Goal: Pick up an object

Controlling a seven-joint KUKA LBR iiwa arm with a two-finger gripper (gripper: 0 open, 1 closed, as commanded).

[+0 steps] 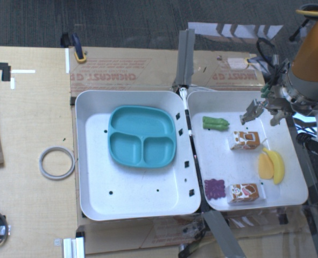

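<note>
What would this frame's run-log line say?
tool: above right bin, nothing held | nearest: upper carton | left bin: teal plate

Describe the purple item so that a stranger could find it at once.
Look in the right white bin, at its near edge beside the divider. The purple grape bunch lies there, left of a small carton. It is the one purple, knobbly thing.

Grey arm [309, 63] from the right, claw [262, 115] open, fingers spread, empty.

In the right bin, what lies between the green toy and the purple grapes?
In the camera view, only bare white bin floor lies between the green toy and the purple grapes; the small carton sits off to the right.
</note>
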